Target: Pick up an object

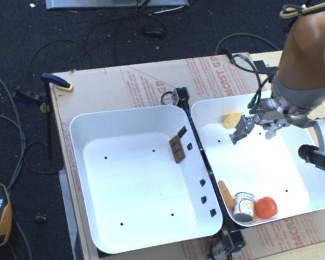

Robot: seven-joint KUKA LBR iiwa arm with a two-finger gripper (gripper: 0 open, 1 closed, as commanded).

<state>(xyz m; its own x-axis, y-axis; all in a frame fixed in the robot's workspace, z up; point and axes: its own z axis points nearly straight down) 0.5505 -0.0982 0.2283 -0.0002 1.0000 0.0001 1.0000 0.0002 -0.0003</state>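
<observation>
Hand (251, 128) open over right bin (315, 195), can (243, 205) & tomato (266, 206) at front rim

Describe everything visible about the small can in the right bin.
The small cylindrical can with a white and red label lies tipped on its side in the near-left corner of the right shallow white bin, its pale round end facing up toward the camera. It looks like metal under a paper wrap; the print is too small to read. A round red tomato-like ball sits against its right side, and a slim orange carrot-shaped piece lies along its left. The gripper hangs apart from it, farther back.
</observation>
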